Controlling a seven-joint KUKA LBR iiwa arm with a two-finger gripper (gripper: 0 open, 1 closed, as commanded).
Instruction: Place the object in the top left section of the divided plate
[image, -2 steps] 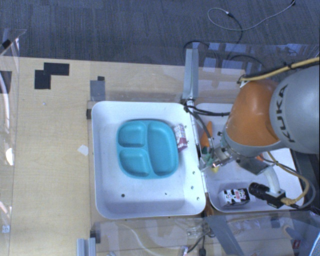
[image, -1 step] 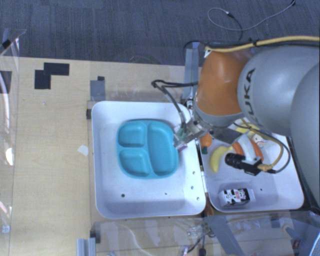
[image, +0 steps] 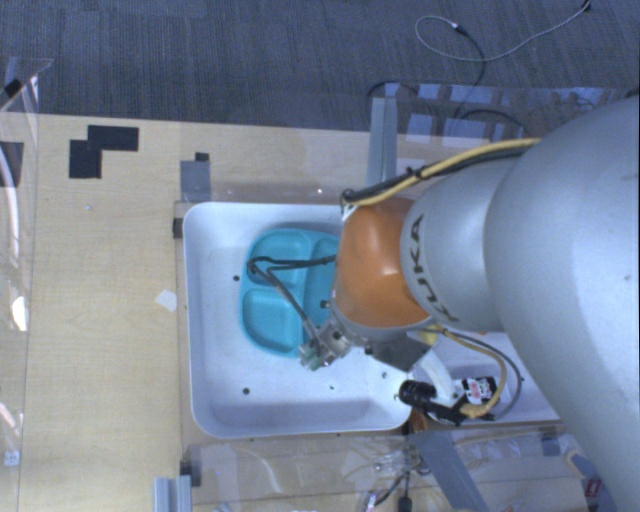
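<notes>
Here, nearest the camera, the huge grey arm (image: 560, 270) fills the right side of the view, its orange band (image: 375, 265) sitting over the right part of the left white bin (image: 215, 380). A yellow cable (image: 450, 163) runs along the top of the arm toward the band, and a loop of cable with a black connector (image: 420, 392) hangs below the wrist, over the bin's lower right corner. Below the band, the tool (image: 322, 350) points down and to the left, its tip just at the lower right edge of the turquoise divided plate (image: 270, 300); it is too small and blurred to tell how its fingers stand or whether anything sits between them. A thin dark cable (image: 275, 270) arcs from the tool across the plate. The plate lies flat in the upper middle of the bin, its raised ridges splitting it into sections, with its right part hidden under the arm. The object to be placed cannot be made out. Farther off, the pale wooden tabletop (image: 100, 300) stretches left, marked with black tape (image: 100, 150) near its far edge, and beyond lies grey carpet (image: 250, 60).
</notes>
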